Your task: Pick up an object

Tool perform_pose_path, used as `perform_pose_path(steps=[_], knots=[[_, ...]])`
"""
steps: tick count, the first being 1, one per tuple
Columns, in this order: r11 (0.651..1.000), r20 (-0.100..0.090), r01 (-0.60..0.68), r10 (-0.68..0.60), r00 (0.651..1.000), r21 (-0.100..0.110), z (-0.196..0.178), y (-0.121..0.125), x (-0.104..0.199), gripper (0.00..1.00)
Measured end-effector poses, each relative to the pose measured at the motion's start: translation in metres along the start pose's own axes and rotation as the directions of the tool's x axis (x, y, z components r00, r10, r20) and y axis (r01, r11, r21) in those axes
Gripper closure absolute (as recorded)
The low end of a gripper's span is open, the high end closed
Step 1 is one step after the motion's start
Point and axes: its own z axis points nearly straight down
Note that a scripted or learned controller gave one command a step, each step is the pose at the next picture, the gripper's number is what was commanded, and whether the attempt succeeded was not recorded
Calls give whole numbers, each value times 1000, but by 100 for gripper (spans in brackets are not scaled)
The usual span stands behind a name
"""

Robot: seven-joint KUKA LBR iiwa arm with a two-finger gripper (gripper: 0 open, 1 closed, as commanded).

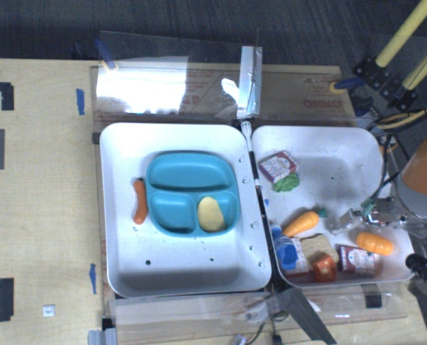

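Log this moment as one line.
gripper: low in right white bin | beside: orange toy carrot | lifted: nothing seen

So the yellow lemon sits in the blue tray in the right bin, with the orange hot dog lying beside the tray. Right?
Not quite. The camera view shows the blue tray in the left bin, not the right one. The rest holds: the yellow lemon sits in the tray's lower right compartment, and the orange hot dog lies beside the tray on its left.
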Motion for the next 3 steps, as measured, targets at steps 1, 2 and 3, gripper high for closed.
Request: perform_pose_path(steps=[1,2,3], knots=[[1000,4,7,-7,1000,-8,0,-4,0,0],[986,9,-165,165,986,6,-9,-2,0,0],[992,10,-123,123,992,-5,-2,-6,2,0]])
